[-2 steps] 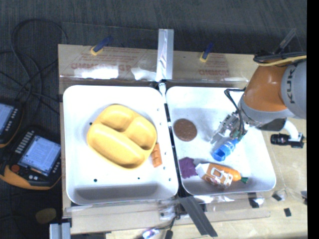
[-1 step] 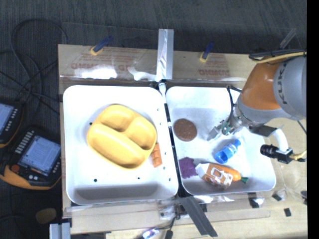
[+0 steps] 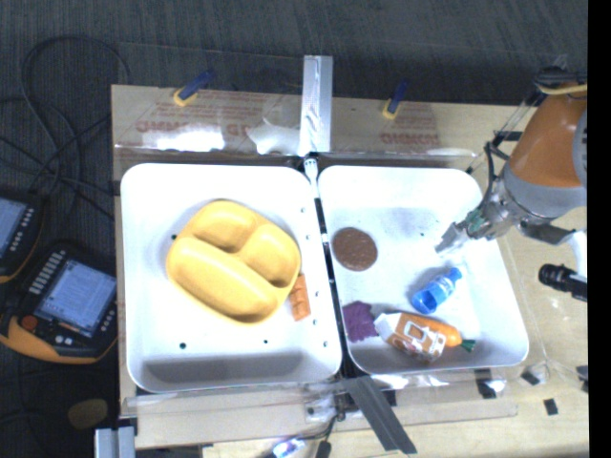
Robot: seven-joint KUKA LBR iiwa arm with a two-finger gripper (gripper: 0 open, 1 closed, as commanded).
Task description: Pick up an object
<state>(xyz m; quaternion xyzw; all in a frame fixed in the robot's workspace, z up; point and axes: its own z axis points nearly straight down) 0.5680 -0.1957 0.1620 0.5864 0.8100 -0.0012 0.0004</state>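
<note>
In the right bin (image 3: 410, 184) lie a brown round disc (image 3: 354, 249), a small blue bottle (image 3: 435, 290), a purple lump (image 3: 359, 321) and an orange-and-white packet (image 3: 420, 335). The left bin (image 3: 153, 198) holds a big yellow bun-shaped object (image 3: 234, 259) with a small orange piece (image 3: 300, 297) at its right side. My gripper (image 3: 456, 237) hangs over the right bin's right side, above and right of the blue bottle, with nothing seen between its fingers.
The grey arm with its orange band (image 3: 549, 151) comes in over the bench's right edge. A metal divider (image 3: 317, 103) stands behind the bins. Yellow-and-blue clips (image 3: 193, 88) hold plastic sheet at the back. Handheld devices (image 3: 67, 299) lie left.
</note>
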